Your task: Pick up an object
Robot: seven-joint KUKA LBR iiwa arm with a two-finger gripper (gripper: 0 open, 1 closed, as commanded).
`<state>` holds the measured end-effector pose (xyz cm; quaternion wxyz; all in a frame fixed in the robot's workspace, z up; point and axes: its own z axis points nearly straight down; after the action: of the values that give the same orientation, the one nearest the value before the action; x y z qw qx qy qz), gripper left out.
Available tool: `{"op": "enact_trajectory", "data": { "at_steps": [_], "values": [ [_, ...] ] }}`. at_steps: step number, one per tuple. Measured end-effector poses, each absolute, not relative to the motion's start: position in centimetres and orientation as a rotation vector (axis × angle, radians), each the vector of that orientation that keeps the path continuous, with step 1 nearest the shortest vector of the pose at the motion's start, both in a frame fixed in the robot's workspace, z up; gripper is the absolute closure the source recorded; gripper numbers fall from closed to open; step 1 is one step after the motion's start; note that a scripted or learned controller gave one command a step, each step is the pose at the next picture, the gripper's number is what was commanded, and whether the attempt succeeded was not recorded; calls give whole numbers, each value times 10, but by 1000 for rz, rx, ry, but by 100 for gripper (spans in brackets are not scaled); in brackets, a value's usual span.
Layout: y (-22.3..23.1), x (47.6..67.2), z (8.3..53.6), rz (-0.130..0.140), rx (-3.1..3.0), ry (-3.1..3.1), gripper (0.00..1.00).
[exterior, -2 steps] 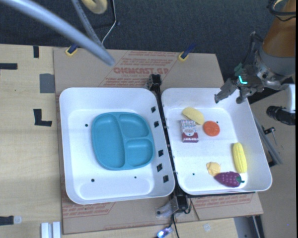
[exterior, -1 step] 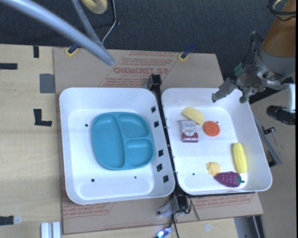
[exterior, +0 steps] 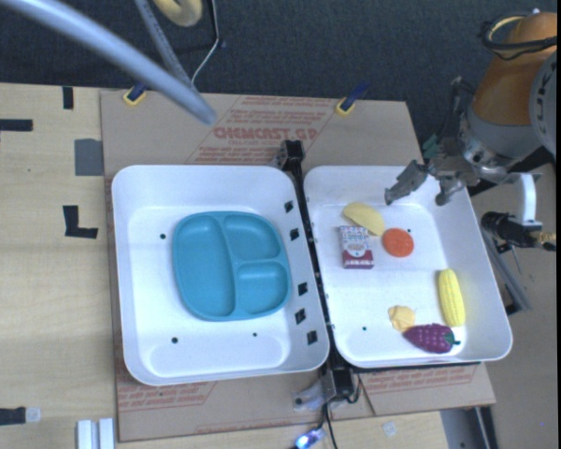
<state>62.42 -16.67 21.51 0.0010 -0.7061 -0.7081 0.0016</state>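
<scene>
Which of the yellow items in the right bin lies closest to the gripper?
The pale yellow lemon-like piece near the bin's top, just below-left of the gripper. The corn cob and the small yellow piece by the purple grapes lie much farther down.

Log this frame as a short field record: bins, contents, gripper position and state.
left bin: blue divided plate
right bin: yellow lemon-like piece, small red-and-white carton, orange tomato, corn cob, small yellow piece, purple grapes
gripper: above the right bin's upper right corner, fingers spread, nothing between them
pick status: not yet done
</scene>
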Motion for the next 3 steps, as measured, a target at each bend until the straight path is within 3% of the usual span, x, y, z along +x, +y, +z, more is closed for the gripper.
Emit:
{"op": "enact_trajectory", "data": {
  "at_steps": [1, 2, 3],
  "values": [
    [-169, 617, 169, 7, -2218, -2220, 0],
    [-163, 624, 110, 7, -2215, -2221, 0],
    [-162, 626, 123, 3, -2216, -2225, 100]
  ]
}}
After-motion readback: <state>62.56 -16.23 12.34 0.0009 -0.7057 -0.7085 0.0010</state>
